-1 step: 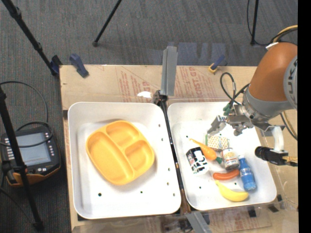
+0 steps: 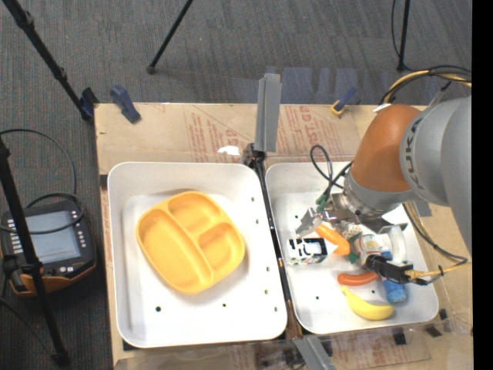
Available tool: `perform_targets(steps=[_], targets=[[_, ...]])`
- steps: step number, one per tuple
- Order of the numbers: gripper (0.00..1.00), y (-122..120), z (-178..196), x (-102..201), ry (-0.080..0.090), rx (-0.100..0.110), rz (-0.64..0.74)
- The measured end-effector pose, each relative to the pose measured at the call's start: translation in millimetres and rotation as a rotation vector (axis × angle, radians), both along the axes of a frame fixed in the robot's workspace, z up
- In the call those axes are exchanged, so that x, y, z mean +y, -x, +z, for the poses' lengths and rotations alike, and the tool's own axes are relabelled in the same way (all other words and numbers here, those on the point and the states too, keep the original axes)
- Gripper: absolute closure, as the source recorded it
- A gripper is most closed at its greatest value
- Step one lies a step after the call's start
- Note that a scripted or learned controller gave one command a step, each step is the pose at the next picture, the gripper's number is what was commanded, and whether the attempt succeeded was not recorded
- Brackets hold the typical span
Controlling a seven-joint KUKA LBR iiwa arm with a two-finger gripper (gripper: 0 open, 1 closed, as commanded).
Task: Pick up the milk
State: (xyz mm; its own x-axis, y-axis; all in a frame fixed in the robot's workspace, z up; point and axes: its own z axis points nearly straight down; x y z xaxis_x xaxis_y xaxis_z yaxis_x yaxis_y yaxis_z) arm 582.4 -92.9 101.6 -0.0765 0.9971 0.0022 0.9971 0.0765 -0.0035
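Left bin: shallow white plastic tray (image 2: 123, 206), smooth, slightly matt.
Plate: yellow three-compartment plastic plate (image 2: 190, 240), smooth with a soft sheen.
Right bin: shallow white plastic tray (image 2: 293, 183), same smooth finish.
Banana: yellow toy banana (image 2: 367, 305), glossy, plastic-looking.
Bench top: brown cardboard sheet (image 2: 177, 133), matt, printed in red.
Arm: grey casing with orange band (image 2: 389, 149), smooth, semi-gloss.
Floor: grey carpet (image 2: 231, 37), rough, ribbed cloth.

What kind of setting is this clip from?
Most likely a robotics lab: a plywood bench on grey carpet, tripod legs around it, a control pendant on the floor, and a robot arm over bins of toy food.
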Motion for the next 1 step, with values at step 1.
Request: perform_targets(steps=[1], targets=[[0.00,-22.0,131.9,-38.2,0.001,0.000,0.106]])
